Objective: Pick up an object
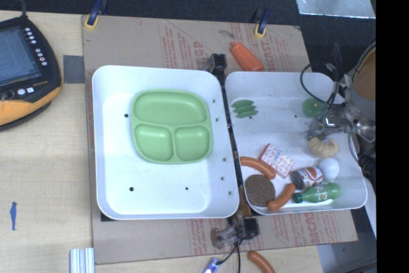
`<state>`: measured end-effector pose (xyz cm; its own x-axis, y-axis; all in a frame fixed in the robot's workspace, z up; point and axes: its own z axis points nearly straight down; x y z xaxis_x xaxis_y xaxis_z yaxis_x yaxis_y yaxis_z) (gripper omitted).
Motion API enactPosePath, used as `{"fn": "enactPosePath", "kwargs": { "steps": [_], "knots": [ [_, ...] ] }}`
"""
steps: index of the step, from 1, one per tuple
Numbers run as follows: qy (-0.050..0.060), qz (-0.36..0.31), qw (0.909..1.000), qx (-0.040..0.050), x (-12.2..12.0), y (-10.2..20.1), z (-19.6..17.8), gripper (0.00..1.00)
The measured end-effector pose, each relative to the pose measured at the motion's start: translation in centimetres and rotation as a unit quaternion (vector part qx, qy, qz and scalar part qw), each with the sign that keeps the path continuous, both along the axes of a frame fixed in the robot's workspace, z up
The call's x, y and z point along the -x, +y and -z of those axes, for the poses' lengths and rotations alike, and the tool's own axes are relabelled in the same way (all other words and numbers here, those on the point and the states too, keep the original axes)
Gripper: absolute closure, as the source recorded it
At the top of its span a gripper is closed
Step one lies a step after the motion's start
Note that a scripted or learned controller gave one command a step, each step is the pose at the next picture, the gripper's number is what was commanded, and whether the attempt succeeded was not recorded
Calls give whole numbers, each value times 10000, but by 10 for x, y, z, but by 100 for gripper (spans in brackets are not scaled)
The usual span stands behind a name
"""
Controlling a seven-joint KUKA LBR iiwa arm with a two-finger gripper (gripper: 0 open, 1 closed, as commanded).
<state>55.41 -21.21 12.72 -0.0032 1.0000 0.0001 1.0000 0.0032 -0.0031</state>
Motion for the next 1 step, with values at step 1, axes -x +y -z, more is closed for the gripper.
{"fn": "enactPosePath", "kwargs": {
  "steps": [1],
  "knots": [
    [4,-17,10000,0,78,35,22,100]
  ]
}}
